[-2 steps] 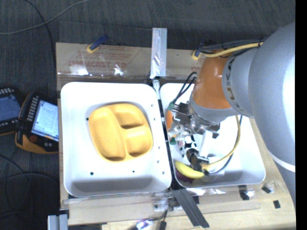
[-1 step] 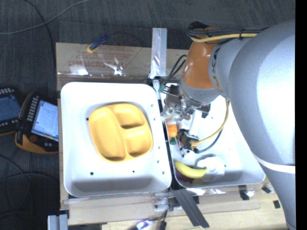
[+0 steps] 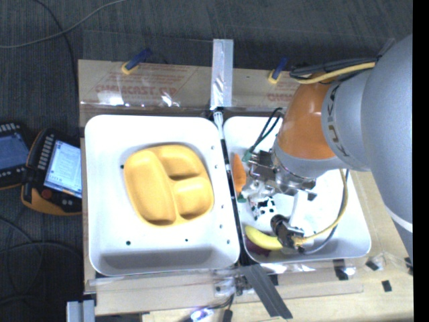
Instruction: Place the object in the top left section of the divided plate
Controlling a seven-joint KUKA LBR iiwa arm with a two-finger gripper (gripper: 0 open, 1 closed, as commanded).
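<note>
Reaching in from the right, the arm (image 3: 348, 113) is hanging over the right bin (image 3: 355, 237), orange band (image 3: 305, 129) sitting above the wrist. Gripper (image 3: 258, 196) is pointing down into that bin's left half, near the divider between the bins; can't tell how it's set, the wrist is blocking the view. Nothing is visibly being held.

Plate (image 3: 167, 183), yellow and divided, is sitting in the middle of the left bin (image 3: 107, 247), sections showing bare. Banana (image 3: 263, 239) is lying at the right bin's front-left, just below the gripper, beside a black cable end. Orange item (image 3: 237, 172), maybe a carrot, is lying against the right bin's left wall, just left of the gripper. Small white piece with black dots (image 3: 265, 206) is sitting between the gripper and the banana.

Handheld pendant (image 3: 50, 173) is lying off the surface, far left.
</note>
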